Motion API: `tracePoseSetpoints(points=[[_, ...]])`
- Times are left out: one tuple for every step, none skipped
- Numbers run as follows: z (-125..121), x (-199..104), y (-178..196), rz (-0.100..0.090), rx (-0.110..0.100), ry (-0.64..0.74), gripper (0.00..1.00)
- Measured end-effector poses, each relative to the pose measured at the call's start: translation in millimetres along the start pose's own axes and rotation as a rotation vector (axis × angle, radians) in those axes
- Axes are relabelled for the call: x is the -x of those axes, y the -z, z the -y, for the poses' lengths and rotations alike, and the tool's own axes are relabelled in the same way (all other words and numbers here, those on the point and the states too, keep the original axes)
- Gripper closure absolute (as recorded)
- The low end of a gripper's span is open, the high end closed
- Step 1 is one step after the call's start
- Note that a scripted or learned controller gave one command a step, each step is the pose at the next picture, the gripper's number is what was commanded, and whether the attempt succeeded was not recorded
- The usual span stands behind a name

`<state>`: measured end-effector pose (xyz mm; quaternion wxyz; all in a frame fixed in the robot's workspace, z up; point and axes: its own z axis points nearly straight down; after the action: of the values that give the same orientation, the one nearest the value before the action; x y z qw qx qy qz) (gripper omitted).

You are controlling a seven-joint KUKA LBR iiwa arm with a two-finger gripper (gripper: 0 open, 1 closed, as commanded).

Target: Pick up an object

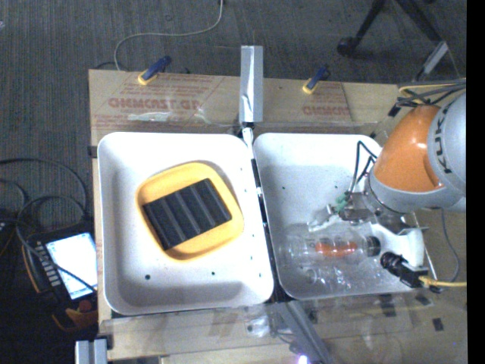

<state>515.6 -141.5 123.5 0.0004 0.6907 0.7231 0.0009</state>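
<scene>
From above, the claw (342, 212) is low in the right bin (303, 165); I cannot tell its state. A clear bottle (330, 249) lies just below it. A yellow tray (189, 211) lies far left, in the left bin (121, 165).

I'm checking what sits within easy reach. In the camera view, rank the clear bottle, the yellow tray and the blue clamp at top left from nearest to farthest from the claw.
1. Clear bottle, right bin, just beside the claw.
2. Yellow tray, left bin.
3. Blue clamp, bench's far left edge.
</scene>
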Motion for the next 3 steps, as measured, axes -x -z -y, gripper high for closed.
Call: tracePoseSetpoints(points=[[-32, 47, 24, 0.002, -0.003, -0.160, 0.00], [-32, 59, -33, 0.004, 0.008, -0.018, 0.00], [-34, 58, -22, 0.003, 0.013, -0.017, 1.00]])
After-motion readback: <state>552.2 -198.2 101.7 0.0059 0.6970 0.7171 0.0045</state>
